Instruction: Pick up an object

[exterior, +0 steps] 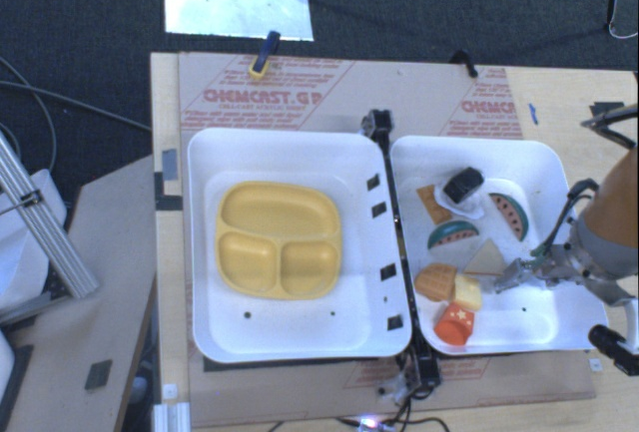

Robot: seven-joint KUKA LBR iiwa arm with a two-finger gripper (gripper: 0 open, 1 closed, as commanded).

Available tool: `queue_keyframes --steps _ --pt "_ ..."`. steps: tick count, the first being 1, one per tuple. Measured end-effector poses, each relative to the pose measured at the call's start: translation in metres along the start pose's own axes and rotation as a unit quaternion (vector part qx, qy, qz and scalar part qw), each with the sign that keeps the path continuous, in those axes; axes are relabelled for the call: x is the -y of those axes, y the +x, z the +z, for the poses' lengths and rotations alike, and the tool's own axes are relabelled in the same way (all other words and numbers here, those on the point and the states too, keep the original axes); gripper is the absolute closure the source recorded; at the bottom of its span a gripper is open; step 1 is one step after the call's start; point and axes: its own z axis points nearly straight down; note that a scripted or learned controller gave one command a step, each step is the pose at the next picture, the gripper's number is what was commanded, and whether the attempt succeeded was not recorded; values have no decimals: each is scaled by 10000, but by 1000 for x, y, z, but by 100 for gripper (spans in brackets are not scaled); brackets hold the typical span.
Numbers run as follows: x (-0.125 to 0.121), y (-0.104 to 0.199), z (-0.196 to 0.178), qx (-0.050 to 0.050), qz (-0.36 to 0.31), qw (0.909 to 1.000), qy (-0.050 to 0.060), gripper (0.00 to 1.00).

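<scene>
I have the arm coming in over the right edge of the right-hand shallow white plastic bin [539,156], with the two-finger metal gripper [511,277] low over the bin floor, near its front half. The tips point toward the left wall, and what lies straight ahead of them is a cluster: a pale tan wedge-shaped piece [486,258] just beside the tips, a small yellow block [467,293] and a brown rounded bread-like piece [436,280] a little further left, and a red toy cup-like piece [453,325] toward the front edge.

I judge the tan wedge the nearest candidate; its long side runs roughly across the line of my approach.

Whether the gripper is parted or closed I cannot tell at this resolution, and I see nothing gripped.

The yellow compartment tray [280,238] in the left bin [215,171] lies well apart.
</scene>
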Motion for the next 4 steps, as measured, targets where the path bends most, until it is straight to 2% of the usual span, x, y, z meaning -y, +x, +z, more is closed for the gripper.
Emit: queue_keyframes --steps 1,2,3,4 --pt "-36 82 -21 -12 -85 10000 -48 0" --pt "-72 93 -89 11 -61 9999 -80 0" --pt "-60 45 9 7 -8 10000 -5 0" --pt "-103 -6 -87 43 -26 9999 -97 0"
